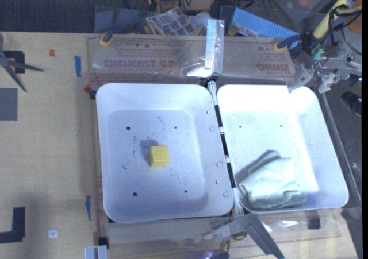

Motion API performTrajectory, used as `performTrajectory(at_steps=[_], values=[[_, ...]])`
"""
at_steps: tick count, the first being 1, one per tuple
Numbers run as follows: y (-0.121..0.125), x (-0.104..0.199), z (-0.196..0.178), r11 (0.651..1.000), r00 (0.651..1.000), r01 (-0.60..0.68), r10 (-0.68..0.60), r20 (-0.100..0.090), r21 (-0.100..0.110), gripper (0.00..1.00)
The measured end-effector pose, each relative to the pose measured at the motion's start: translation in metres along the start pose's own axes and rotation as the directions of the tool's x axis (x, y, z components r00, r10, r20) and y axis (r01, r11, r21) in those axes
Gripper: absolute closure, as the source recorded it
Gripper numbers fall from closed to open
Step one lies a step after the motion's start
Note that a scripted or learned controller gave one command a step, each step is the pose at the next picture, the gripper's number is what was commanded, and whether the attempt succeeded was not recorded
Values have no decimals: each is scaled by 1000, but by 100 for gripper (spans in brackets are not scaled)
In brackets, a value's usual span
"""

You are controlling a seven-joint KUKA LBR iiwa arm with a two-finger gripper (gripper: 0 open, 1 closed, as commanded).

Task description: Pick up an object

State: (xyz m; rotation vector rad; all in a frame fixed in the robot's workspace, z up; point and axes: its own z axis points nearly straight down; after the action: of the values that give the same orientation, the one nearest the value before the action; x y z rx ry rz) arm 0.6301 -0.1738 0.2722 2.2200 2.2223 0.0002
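We find the gripper [307,74] at the far right corner of the scene, hovering just past the far rim of the right shallow white plastic bin [330,154], with the grey arm reaching in behind it from the right. Its shape is blurred against the clutter there, so we cannot tell how it is set, and we see nothing held in it.

Two things could serve as the object to pick. The small yellow cube [160,155] sits near the middle of the left shallow white plastic bin [106,137], alone on the speckled floor and well apart from every wall. The crumpled white cloth [273,186] lies in the near part of the right bin, close to the divider between the bins, with its long axis running roughly left to right (a grey fold slants across its far edge).

From the gripper, the cloth lies nearer: toward the near side and a little left, within the same bin. The cube lies much farther off, down and well to the left, across the divider. We judge the coming move to be a descent from that far corner into one of the bins, and the cloth looks the shorter reach, though the cube offers cleaner edges on the pale tabletop [46,149] side.
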Motion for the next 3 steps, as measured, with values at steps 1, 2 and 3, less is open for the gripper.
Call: performTrajectory(at_steps=[1, 2, 3], values=[[1, 0, -11, 1000, 1000, 1, -1, 2, -4, 100], [-45, 15, -75, 882, 882, -472, 472, 1, -2, 100], [-62, -4, 2, 524, 524, -852, 852, 3, 4, 100]])
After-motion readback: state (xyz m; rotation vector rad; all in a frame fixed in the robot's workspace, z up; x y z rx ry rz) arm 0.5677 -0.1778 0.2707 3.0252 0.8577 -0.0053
